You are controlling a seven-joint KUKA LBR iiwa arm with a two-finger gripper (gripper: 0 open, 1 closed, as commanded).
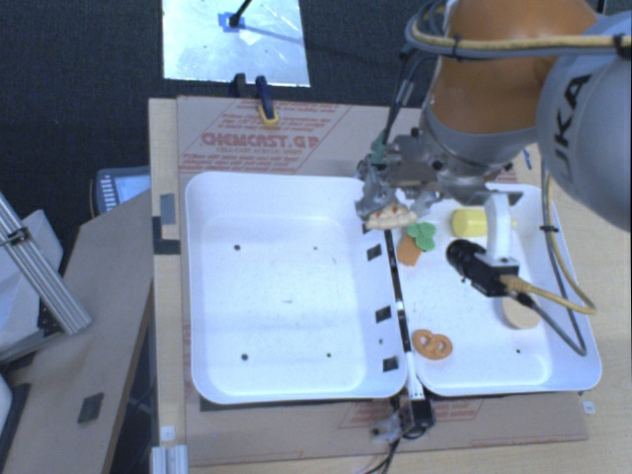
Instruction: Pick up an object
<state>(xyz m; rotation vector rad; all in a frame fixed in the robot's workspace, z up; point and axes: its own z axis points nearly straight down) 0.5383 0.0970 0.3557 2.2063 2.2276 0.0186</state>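
Note:
My gripper [388,205] hangs over the seam between the two bins, at the far left corner of the right bin [563,363]. A flat tan piece [389,219] with pale speckles sits between its fingertips, and the fingers are shut on it. Just below lies an orange carrot with a green top [414,243]. A yellow block [470,223] lies to the right of the gripper. An orange pretzel [432,344] rests near the right bin's front left. A tan rounded piece [520,313] lies towards the right, partly hidden by the robot's own parts.
The left bin [227,363] stands beside the right one on a cardboard sheet [267,136]. A yellow-and-black clamp [265,102] holds the sheet's far edge. The arm's big orange and grey body looms over the right bin's far part.

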